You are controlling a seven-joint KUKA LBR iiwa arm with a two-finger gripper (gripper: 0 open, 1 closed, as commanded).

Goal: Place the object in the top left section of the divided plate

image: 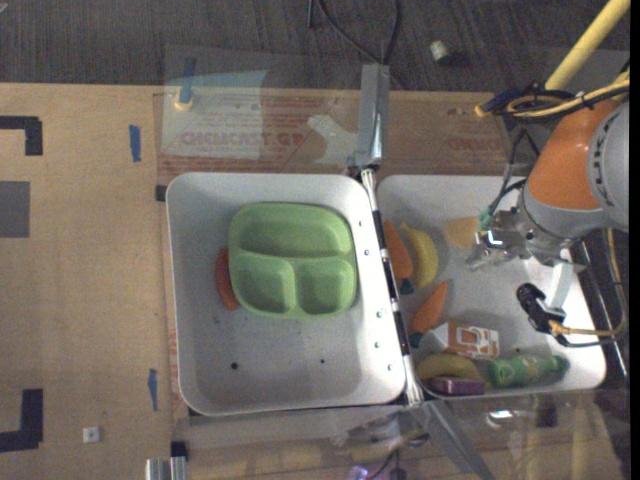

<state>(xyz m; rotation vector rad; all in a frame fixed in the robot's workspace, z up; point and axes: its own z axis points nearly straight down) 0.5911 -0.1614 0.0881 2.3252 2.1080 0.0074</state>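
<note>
Gripper (490, 248) hovers in the right bin (590, 368), right of the green plate (292, 258); whether it's open, I can't tell. Banana (424, 253) and carrot (430, 308) lie between them.

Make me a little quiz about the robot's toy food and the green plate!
1. True or false: the green divided plate lies in the left bin.
2. Which bin does the gripper hover over: A left, B right?
3. Fill in: the banana is coloured ____.

Key: 1 true. 2 B. 3 yellow.
</note>
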